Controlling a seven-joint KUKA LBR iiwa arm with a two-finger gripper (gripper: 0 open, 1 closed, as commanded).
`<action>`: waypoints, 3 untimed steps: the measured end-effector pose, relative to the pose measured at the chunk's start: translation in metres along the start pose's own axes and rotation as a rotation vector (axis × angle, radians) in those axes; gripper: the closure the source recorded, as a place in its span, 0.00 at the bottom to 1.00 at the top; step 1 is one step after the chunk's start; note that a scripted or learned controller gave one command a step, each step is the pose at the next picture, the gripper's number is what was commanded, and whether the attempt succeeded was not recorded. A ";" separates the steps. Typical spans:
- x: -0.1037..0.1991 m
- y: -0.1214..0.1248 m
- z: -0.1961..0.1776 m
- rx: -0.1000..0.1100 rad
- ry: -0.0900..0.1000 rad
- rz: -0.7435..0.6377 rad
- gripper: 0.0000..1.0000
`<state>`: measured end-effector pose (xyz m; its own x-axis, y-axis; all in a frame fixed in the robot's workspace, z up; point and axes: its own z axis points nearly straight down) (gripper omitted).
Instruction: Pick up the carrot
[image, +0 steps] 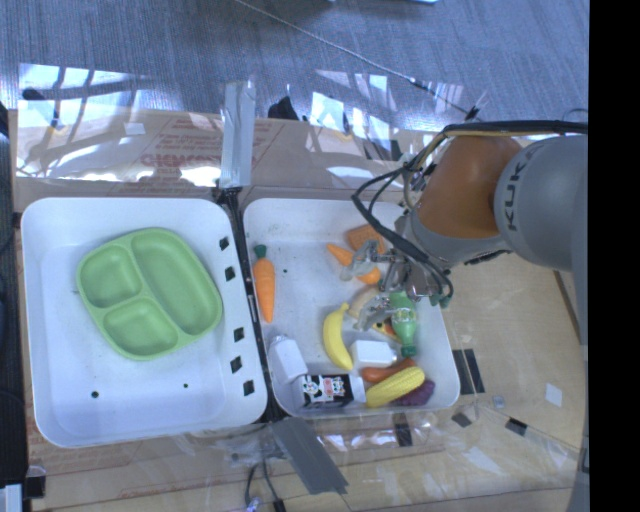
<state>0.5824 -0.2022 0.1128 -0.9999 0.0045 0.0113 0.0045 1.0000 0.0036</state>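
Right bin (300, 215) crowded with toy food; left bin (40, 330) carrying a green divided plate (150, 292). Carrot (264, 284) lying lengthwise against the right bin's left wall, green top toward the far side, orange tip toward the near side, apart from the clutter. Just beyond its tip, a white bottle (287, 355) and a small milk carton (327, 389). Banana (336, 338) further right, then a pile: green bottle (404, 322), white block (374, 352), corn cob (396, 386), orange pieces (360, 245) near the far wall.

Arm (500, 195) reaching in over the bin's right half. Pincer (385, 300) low among the clutter beside the green bottle, well apart from the carrot. Fingers lost against the toys beneath: cannot tell whether spread or closed, nor whether anything gripped. Carrot plainly not held.

Step in hand, by judgement: approach not yet made. Next move calls for lifting clear of the pile, crossing leftward past the banana, aligning the fingers across the carrot's narrow width, then descending. Wall close on one side, so little room for the finger there; risk of scraping the rim or nudging the carrot away.
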 end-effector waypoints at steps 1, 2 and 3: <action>-0.005 0.002 -0.018 0.004 -0.015 -0.010 1.00; -0.006 0.002 -0.018 0.004 -0.015 -0.011 0.00; -0.028 -0.008 0.019 0.004 -0.017 0.172 0.00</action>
<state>0.6105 -0.2105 0.0934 -0.9845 0.1752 -0.0052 0.1752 0.9845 -0.0009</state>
